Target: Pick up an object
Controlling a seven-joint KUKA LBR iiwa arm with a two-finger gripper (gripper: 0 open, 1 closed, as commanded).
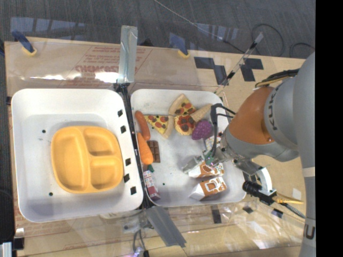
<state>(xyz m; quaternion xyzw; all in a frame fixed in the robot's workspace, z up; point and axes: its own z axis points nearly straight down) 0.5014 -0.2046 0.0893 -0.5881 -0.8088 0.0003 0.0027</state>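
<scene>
The right bin (177,199) holds toy food. Two pizza slices (158,123) (184,115) lie at its far side, with a purple grape bunch (201,129) beside them. A red sausage (141,123), an orange carrot (145,150) and a brown chocolate bar (154,151) lie along the left wall. Two small orange-and-white cartons (210,169) (213,187) sit near the front right. My gripper (210,157) hangs low over the upper carton, at its top edge; the wrist hides how it meets the carton. A silver piece (191,165) lies just left of it.
The left bin (32,103) holds a yellow divided plate (86,158). A small dark red bottle (150,185) lies in the right bin's front left corner. The arm's orange band (254,123) covers the right bin's right wall. Cables trail on the bench at the right.
</scene>
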